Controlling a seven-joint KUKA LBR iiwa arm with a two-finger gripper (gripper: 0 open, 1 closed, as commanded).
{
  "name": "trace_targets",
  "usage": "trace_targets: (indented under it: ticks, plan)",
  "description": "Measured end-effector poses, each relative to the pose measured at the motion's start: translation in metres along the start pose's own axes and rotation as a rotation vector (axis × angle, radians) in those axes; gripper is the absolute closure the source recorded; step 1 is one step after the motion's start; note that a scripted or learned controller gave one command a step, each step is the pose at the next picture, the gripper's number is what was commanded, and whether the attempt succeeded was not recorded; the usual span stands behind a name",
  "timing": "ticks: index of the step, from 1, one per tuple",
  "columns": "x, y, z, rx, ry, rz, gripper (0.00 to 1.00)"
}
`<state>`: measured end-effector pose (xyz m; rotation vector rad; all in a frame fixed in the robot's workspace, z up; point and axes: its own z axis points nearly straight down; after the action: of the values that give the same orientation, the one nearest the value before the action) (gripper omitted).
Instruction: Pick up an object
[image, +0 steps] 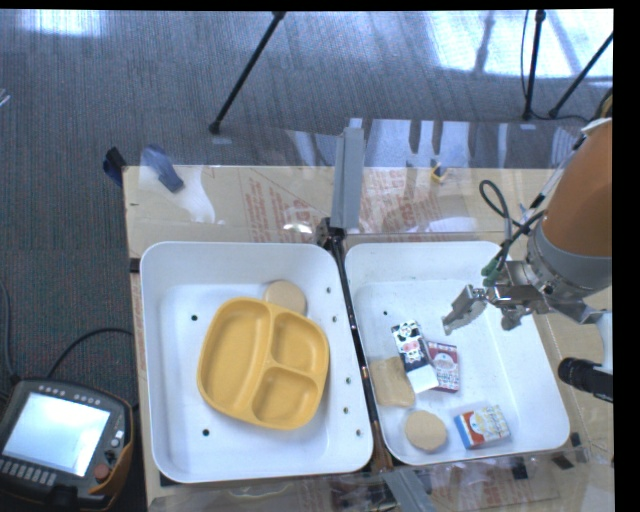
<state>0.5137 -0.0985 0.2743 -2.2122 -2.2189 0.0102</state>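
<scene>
The tabletop (240, 200) is carrying two shallow white bins side by side. The left bin (170, 300) is holding a yellow divided tray (264, 362) with a round tan disc (286, 296) peeking out from behind its far edge. The right bin (520, 400) is holding the smaller candidates for picking, all bunched toward its near left part: a black-and-white carton (410, 353) lying against a red packet (445, 366), a tan flat piece (390, 383) just beside the carton, a round tan cookie-like disc (426, 430), and a blue, red and white box (482, 425) near the front wall.

The arm (585, 200) is reaching in from the right, its orange band showing above the grey wrist, and the gripper (480, 308) is hanging over the bare floor of the right bin, just beyond the carton and packet. Whether its fingers are spread or closed I cannot tell, and nothing is visible between them.

The risks are lying mostly in the crowding. Because the carton, packet and tan piece are touching, a descent there is likely to catch two things, or push one aside. The flat items are sitting low, so the gripper could be scraping the bin floor and sliding over them.
</scene>
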Motion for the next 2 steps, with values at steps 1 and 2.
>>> trace_targets:
  ticks: [1,2]
  plan:
    - [0.019,0.030,0.169,0.006,0.002,-0.122,0.00]
    - [0.012,0.032,0.158,0.001,0.000,-0.109,1.00]
